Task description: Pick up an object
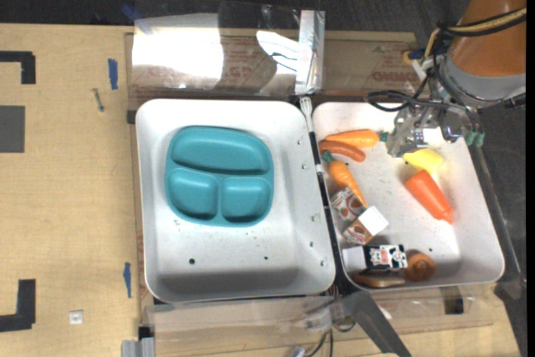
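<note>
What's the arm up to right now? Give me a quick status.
Gripper down in the right bin, over a yellow piece. Nothing seen in its grasp. Orange carrot right beside it, crowding.

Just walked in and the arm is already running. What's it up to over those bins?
The arm's gripper is low in the right bin, at its far end, directly over a small yellow item beside an orange carrot-shaped toy. Nothing looks lifted yet. More toy foods lie along that bin's left side and near edge, including another orange piece and a small black-and-white carton. The left bin holds a teal divided tray.
</note>
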Robot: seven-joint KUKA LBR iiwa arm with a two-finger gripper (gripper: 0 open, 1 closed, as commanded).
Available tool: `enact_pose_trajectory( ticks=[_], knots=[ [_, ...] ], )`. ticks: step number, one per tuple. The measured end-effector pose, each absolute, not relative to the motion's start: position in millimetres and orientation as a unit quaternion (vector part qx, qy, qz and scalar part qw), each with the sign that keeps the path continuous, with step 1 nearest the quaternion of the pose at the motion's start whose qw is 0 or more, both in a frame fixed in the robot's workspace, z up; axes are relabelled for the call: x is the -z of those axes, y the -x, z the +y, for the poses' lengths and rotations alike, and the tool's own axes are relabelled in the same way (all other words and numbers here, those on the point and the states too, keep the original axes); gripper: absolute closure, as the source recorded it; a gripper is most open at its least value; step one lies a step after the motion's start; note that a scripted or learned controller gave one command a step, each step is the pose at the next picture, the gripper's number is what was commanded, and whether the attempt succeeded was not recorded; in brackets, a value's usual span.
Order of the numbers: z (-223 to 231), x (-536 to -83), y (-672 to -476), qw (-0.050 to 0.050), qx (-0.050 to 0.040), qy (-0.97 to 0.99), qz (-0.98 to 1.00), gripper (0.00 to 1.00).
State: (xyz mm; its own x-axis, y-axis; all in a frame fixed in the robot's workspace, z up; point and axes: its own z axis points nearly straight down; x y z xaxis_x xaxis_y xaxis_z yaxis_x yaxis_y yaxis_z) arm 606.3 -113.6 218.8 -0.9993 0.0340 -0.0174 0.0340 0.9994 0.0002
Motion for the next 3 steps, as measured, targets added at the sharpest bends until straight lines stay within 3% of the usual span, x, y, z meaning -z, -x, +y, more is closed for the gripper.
enact_pose_trajectory(
  ticks=[1, 2, 3],
  knots=[
    [-115.5, -213.8, -603.8, 0.004, -0.0002, -0.019, 1.0, 0.0],
    [-131.9, -94.8, -565.6, 0.004, 0.0002, 0.037, 0.999, 0.0],
    [-143.5, -89.8, -654.1, -0.016, -0.0028, 0.073, 0.997, 0.0]
  ],
)
